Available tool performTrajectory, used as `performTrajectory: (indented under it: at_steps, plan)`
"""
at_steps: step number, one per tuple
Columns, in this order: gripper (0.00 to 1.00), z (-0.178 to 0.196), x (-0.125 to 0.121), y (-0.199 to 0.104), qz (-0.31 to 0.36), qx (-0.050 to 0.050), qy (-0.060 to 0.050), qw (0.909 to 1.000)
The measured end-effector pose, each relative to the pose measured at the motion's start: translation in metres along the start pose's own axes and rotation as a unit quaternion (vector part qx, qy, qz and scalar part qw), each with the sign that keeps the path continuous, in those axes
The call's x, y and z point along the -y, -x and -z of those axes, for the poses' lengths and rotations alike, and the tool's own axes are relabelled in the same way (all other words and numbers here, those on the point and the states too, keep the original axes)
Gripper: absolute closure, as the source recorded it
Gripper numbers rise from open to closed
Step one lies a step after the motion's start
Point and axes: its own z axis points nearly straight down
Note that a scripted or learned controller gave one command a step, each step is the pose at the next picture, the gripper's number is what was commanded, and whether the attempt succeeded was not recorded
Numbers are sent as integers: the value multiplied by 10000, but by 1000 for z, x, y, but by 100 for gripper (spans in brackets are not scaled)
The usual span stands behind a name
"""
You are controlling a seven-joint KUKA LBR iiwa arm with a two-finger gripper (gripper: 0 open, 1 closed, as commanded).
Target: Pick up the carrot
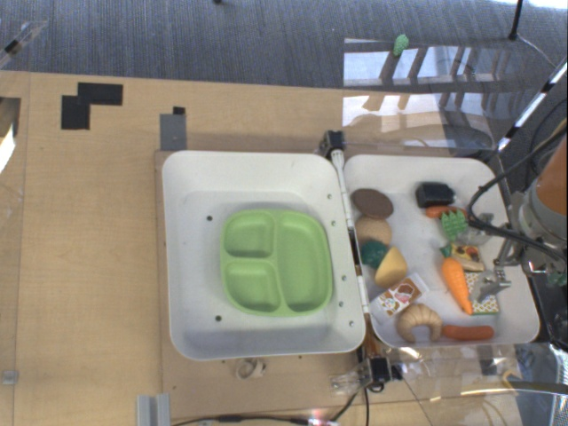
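The pincer [495, 280] hangs low over the right bin [524, 327], near its right wall, with the arm [546, 211] reaching in from the right edge. Whether it is spread or pressed together I cannot tell; nothing shows between its tips. The carrot [456, 284] lies just left of the pincer, thick end up, point down and to the right, close to but not visibly touching the metal tips. A small printed card [485, 304] sits right below the pincer, beside the carrot's point. Further below it lies a sausage [467, 333], and below-left a croissant [419, 320]. Up and to the left of the pincer are a green block [454, 224] and a black item [435, 193]. Well to the left, along the bin's far wall, lie a brown disc [373, 204] and a yellow wedge [391, 266]. Far left of the pincer, the left bin [191, 238] holds a green tray [275, 262] with compartments.
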Motion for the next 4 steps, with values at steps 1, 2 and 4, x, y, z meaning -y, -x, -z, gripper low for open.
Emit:
performTrajectory:
  at_steps: [1, 2, 4]
  plan:
    - [0, -81, 27, 67, 305, 130, -47, 9994]
    - [0, -88, 20, 70, -314, 90, -36, 9995]
    - [0, -101, -30, 43, -2447, 40, 1, 9696]
